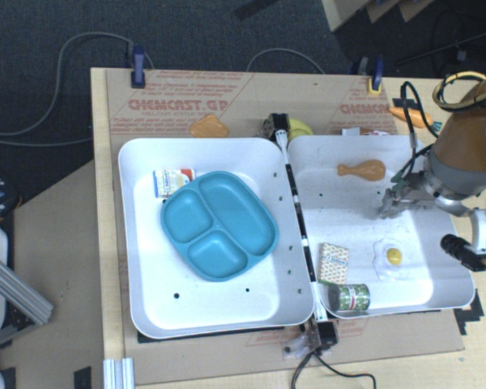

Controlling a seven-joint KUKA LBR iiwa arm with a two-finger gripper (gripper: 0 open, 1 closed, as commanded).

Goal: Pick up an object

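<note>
My gripper [395,203] hangs low over the upper middle of the right bin [445,294], below the arm's orange band [468,140]. A tan drumstick toy [361,169] lies just up and left of it, apart from it. A fried-egg toy [393,257] lies below the gripper on the bin floor. A patterned packet [333,262] and a green-labelled can [350,297] sit near the bin's front left corner. I see nothing in the gripper.
The left bin [146,290] holds a blue divided plate [218,224] and a small carton [172,181]. An orange item [209,126] and a yellow item [298,128] lie on the bench behind the bins. Cables run at the far right.
</note>
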